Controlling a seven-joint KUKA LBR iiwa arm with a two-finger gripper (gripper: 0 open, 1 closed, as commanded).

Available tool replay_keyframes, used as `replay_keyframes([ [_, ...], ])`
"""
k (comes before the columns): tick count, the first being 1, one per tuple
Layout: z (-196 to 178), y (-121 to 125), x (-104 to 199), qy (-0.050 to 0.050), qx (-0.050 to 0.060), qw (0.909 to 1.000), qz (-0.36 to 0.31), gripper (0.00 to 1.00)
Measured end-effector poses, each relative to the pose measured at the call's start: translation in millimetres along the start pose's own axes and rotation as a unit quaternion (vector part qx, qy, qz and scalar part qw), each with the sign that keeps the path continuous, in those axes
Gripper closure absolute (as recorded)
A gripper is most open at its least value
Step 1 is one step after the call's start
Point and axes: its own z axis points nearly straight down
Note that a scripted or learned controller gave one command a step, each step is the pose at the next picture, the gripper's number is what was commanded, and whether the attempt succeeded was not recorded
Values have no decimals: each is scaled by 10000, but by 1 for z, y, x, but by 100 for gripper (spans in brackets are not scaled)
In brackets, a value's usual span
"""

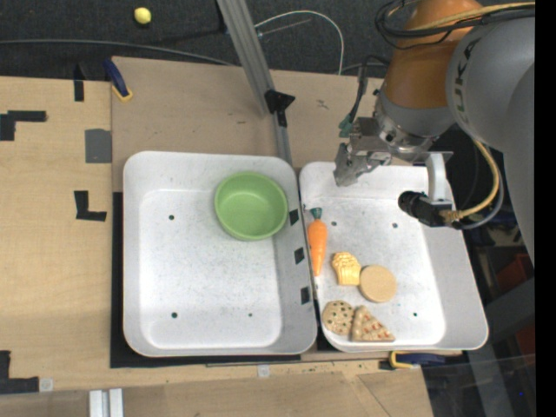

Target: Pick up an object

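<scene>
the gripper (350, 174) hangs over the far edge of the right bin (434, 259), close to that bin's far-left corner, and nothing shows between its tips; whether it is open or closed cannot be told from this slant, so no guess is made. the things worth picking lie toward the near-left part of the same bin: a carrot (317, 243) lying along the left wall with its green top pointing to the far edge, a yellow waffle-like piece (346, 268) just beside it, a round tan biscuit (378, 284) touching or nearly touching that piece, and by the near edge a speckled cookie (337, 317) next to a pizza slice (371, 327). to do the step well, the arm would likely need to travel toward the near edge and come down square over one item; the carrot looks awkward because it hugs the wall, while the biscuit sits with more bare floor on its right side and seems the easier target. the cluster is tight, so a careless descent could nudge neighbours. the left bin (156, 259) holds a green bowl (251, 205) near its far-right corner. both bins rest on a pale wooden bench (52, 233) marked with black tape, and a yellow ball (142, 15) lies on dark floor beyond the bench's far edge.
</scene>
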Motion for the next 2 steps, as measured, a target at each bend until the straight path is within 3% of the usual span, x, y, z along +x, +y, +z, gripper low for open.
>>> replay_keyframes([
  [2,28,-22,110,-2,2,10000,-3,100],
])
